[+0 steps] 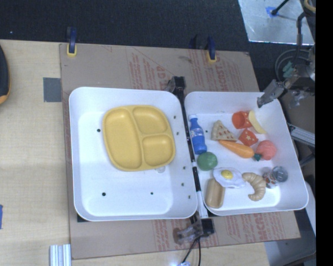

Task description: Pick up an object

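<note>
The gripper point(265, 97) sits at the upper right corner of the right bin point(293, 204), out toward two o'clock from the bench's middle, a grey tip poking over the rim. Whether it is apart or together cannot be told from here; it is too small and dim against the dark floor. Nothing is seen held in it. Closest to the tip lies a pale yellow piece point(256, 121), just below it at six o'clock, touching a red piece point(241, 119).

The right bin is crowded. A blue bottle point(197, 136) lies along the left wall, a green ball point(207, 160) right under it. A pizza slice point(222, 131) sits near the centre, with a carrot point(237, 148) slanting below it and a second red piece point(248, 137) just above the carrot. A pink-red round fruit point(267, 148) rests at the carrot's three o'clock end. Along the near wall: a tan bread piece point(213, 193), a fried egg point(228, 176), a croissant point(256, 185) and a small grey and red thing point(276, 175) beside the right rim.

Open room is scarce there; the clearest bare floor is the strip along the far wall at twelve o'clock.

The left bin point(86, 198) holds a yellow divided plate point(139, 137), set toward its upper half, with bare white floor all round it, widest at six o'clock.
</note>
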Robot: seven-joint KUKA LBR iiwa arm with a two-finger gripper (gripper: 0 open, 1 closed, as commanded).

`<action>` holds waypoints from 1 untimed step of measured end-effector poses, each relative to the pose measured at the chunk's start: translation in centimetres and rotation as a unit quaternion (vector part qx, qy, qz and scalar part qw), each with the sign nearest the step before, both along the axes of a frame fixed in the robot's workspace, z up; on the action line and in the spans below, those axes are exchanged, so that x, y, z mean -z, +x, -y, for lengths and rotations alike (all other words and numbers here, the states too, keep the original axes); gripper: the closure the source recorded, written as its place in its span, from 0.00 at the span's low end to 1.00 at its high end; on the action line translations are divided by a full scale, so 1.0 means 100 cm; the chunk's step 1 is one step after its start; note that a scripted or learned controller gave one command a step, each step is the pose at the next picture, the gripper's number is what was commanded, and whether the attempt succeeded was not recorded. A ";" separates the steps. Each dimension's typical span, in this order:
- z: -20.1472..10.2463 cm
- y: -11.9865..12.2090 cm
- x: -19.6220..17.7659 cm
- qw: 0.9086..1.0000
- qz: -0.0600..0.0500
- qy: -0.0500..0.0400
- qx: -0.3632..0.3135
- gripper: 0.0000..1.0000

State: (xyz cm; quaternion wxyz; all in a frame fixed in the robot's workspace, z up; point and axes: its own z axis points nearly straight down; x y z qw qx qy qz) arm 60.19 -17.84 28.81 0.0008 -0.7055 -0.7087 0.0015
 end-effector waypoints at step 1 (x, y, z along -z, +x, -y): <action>0.003 0.027 0.159 1.000 -0.007 0.001 -0.001 0.00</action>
